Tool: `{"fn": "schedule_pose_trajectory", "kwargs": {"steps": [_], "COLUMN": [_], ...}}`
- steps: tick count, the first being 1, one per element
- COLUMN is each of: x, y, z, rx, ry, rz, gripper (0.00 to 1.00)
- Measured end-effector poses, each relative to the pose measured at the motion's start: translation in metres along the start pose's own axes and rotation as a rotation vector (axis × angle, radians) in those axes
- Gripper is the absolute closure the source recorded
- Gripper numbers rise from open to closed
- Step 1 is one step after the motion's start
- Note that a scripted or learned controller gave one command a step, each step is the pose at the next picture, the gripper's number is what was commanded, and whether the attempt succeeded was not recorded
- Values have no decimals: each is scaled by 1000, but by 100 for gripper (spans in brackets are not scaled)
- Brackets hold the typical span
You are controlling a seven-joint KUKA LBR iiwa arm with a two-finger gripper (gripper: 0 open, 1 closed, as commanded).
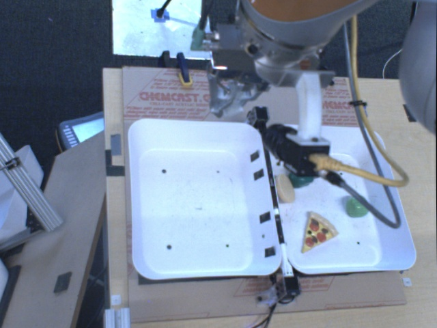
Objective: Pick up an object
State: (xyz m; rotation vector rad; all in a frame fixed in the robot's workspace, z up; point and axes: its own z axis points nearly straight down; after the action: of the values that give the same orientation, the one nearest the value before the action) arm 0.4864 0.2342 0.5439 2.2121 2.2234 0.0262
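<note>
Approach step, I reckon: gripper [234, 104] hangs over the bins' far rim, can't tell if open or shut. Pizza slice [319, 231] lies in the right bin [392, 251], well nearer the front and right of gripper. Next move needs a swing over, then descent. Cream pc [285, 190] sits between, green blob [356, 208] beside the slice.

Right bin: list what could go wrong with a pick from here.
1. The gripper hangs near the bins' far rims, away from every item; closing there would likely grab nothing.
2. The beige piece lies close to the inner wall of the right bin, which may block a grasp.
3. The pizza slice lies flat and could slip away.
</note>
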Motion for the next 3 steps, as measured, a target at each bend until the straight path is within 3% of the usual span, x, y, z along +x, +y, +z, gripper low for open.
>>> {"fn": "schedule_pose_trajectory", "kwargs": {"steps": [1, 2, 3], "x": [-2, -49, 2], "y": [1, 14, 18], "z": [176, -1, 9], "rx": [28, -3, 13], "ry": [-15, -2, -6], "rz": [5, 8, -2], "gripper": [100, 100, 100]}}
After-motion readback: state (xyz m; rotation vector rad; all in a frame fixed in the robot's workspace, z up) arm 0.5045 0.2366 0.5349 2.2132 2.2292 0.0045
